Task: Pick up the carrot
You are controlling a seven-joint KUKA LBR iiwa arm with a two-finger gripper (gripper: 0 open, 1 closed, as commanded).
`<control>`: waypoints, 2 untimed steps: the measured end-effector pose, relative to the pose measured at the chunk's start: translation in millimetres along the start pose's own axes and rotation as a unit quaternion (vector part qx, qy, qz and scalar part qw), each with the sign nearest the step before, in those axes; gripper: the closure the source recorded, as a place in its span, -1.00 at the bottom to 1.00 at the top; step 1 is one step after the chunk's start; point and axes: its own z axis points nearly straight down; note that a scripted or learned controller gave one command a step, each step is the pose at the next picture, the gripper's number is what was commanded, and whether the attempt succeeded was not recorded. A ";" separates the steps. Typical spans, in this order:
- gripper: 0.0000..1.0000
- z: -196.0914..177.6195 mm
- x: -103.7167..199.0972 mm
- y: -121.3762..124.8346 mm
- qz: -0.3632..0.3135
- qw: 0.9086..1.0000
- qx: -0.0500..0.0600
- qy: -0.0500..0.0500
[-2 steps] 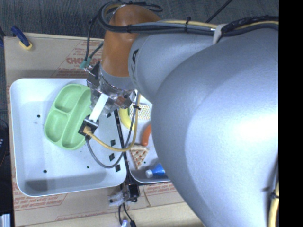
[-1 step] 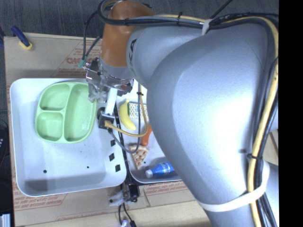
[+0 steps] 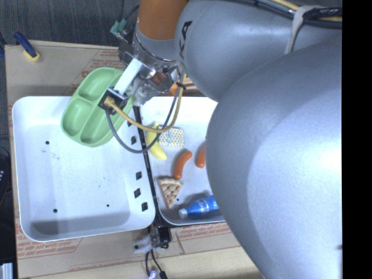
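An orange carrot (image 3: pixel 200 154) lies in the right bin (image 3: pixel 192 112), its right side hidden under the big grey arm. My gripper (image 3: pixel 153 83) hovers up over the back rim between the two bins, well behind and left of that carrot. A small orange bit (image 3: pixel 173 88) shows at the gripper's right side; I cannot make out what it is or whether it is held.
A green divided plate (image 3: pixel 92 106) leans in the left bin's (image 3: pixel 70 214) back right corner, close beside the gripper. The right bin also holds a banana (image 3: pixel 156 145), a patterned blue-white piece (image 3: pixel 172 137), a reddish sausage (image 3: pixel 182 163), a waffle slice (image 3: pixel 170 190) and a blue bottle (image 3: pixel 199 207).
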 end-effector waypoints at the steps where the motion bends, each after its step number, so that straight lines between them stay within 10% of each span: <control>1: 1.00 54.6 -68.2 60.0 -0.126 0.992 0.001 0.000; 2: 1.00 56.8 -88.4 102.1 -0.270 0.963 -0.001 0.001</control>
